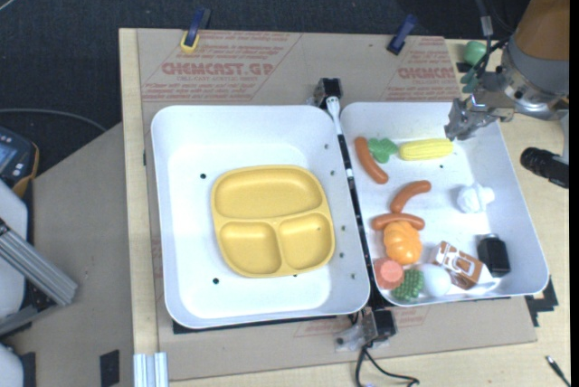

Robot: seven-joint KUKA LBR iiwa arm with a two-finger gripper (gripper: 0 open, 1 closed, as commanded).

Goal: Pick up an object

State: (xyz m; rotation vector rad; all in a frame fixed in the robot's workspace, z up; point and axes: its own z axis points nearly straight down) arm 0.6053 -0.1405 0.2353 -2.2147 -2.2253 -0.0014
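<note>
Camera view: The gripper (463,121) sits at the far right corner of the right bin (517,195), just beside the right end of a toy corn cob (425,149). Whether the fingers are open or closed cannot be told at this size; nothing is seen between them.

Contents of the right bin: the corn cob lies across the far end, a green toy vegetable (382,148) at its left end and touching a red-orange sausage (368,159). A second sausage (412,193) lies mid-bin; a third (398,221) rests against an orange pumpkin-like toy (403,242). A white crumpled item (473,197) and a black block (494,254) lie toward the right wall. A brown-and-white packet (460,263), a pink disc (390,272) and a broccoli piece (410,286) crowd the near end.

The left bin (172,195) holds a yellow divided tray (271,219).

Assessment: the corn cob is judged the likeliest target. Risks: the gripper stands near the bin wall, so a descent may strike the rim; a grip on the cob's tapered end could slip; a grip along rather than across it may push it into the green vegetable.
</note>
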